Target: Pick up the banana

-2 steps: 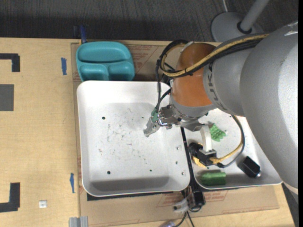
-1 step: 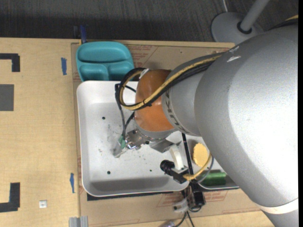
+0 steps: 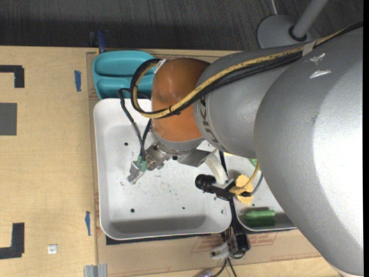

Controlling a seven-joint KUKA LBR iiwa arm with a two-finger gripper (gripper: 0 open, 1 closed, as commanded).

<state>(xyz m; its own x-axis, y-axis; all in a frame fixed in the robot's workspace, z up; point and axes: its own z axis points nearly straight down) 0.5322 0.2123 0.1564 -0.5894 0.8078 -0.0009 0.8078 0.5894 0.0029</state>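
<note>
My gripper [image 3: 136, 170] hangs low over the left part of the left white bin [image 3: 109, 212], with the orange wrist band [image 3: 176, 100] above it. Nothing shows in the gripper. A small yellow shape [image 3: 244, 184] peeks out under the arm at the near left corner of the right bin; it may be the banana, but the arm hides most of it. It lies well to the right of the gripper.
A green cylinder [image 3: 258, 216] lies in the right bin near its front edge. A teal object [image 3: 118, 68] sits just behind the left bin. The grey arm covers most of the right bin. Black cables [image 3: 216, 188] hang near the divide between bins.
</note>
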